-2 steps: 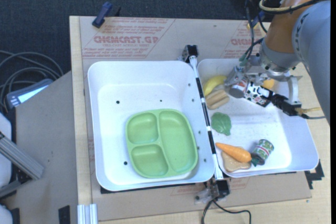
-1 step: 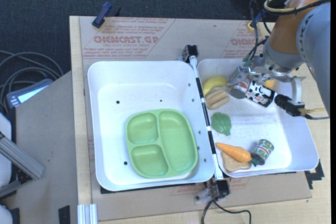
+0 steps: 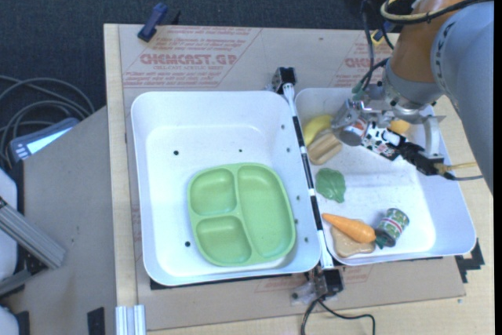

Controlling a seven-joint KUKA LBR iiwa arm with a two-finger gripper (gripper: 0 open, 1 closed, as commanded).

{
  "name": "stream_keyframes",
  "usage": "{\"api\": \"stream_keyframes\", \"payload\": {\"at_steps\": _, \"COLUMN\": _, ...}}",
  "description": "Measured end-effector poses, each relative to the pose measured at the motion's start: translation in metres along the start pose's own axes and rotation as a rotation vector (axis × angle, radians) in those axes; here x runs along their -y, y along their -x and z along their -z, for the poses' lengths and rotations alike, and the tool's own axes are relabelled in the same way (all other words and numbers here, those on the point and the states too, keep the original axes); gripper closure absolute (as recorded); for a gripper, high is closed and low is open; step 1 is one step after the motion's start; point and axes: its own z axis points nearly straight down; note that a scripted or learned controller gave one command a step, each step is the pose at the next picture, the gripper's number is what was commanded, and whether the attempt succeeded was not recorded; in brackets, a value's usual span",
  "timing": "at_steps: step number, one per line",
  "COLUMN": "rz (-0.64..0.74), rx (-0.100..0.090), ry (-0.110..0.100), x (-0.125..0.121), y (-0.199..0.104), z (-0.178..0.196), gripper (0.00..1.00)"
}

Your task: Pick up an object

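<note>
Nearest the camera, at the right bin's (image 3: 439,243) front edge: one bread slice (image 3: 351,245) under one orange carrot (image 3: 350,227), one small can (image 3: 391,223) just beside them. Farther back lie one green leafy piece (image 3: 330,184), one tan bread roll (image 3: 325,148) and one yellow banana (image 3: 316,127); the left bin (image 3: 157,121) holds one green three-compartment tray (image 3: 239,213). Gripper (image 3: 354,124) hangs over the right bin's back, just beside the roll; its opening cannot be told, nothing seen held.

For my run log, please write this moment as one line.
arm: over right white bin | gripper: near yellow banana-shaped toy | orange toy carrot: lying free | green divided tray: left bin
</note>
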Motion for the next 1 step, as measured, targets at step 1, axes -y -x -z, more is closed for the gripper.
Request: {"api": "stream_keyframes", "payload": {"at_steps": 1, "rz": 0.000, "rx": 0.000, "ry": -0.003, "x": -0.0158, "y": -0.0106, "z": -0.0004, "gripper": 0.00}}
